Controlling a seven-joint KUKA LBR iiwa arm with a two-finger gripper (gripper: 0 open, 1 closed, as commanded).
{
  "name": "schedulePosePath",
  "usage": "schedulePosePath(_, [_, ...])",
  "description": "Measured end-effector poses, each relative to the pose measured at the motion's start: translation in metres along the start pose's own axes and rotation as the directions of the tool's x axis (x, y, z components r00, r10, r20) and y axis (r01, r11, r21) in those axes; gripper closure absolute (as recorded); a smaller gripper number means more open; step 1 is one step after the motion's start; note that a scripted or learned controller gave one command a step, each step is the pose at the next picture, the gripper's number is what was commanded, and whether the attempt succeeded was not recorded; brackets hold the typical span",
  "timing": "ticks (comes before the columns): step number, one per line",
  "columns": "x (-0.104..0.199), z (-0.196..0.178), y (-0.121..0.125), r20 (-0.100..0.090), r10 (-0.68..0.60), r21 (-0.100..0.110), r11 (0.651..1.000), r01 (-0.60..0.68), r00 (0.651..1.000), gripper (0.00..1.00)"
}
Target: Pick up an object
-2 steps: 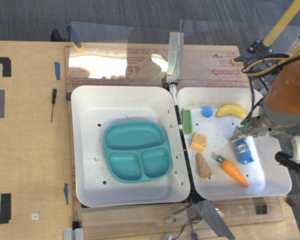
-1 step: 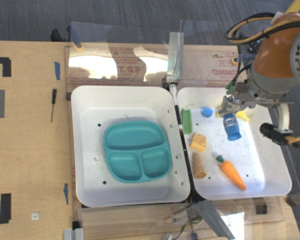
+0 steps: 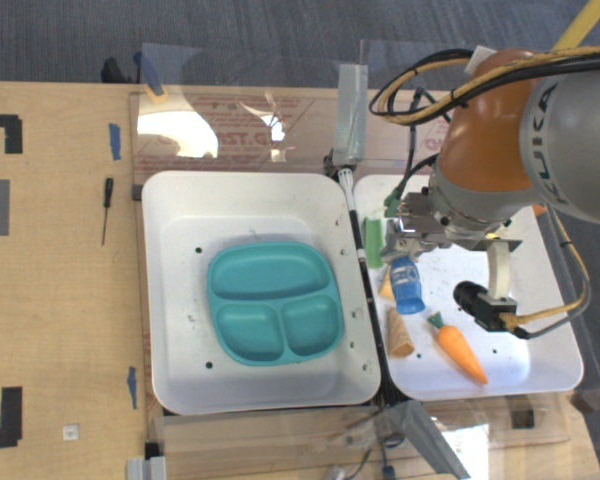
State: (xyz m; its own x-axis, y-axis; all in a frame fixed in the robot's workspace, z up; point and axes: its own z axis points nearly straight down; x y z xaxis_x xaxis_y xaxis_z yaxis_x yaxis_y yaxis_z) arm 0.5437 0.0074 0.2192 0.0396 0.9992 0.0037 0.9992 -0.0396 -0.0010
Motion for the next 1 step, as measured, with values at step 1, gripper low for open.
schedulePosePath(1, [-0.0015,-0.01,0.0007,0.001,0.002,-0.001,1.0,-0.002,1.0,1.0])
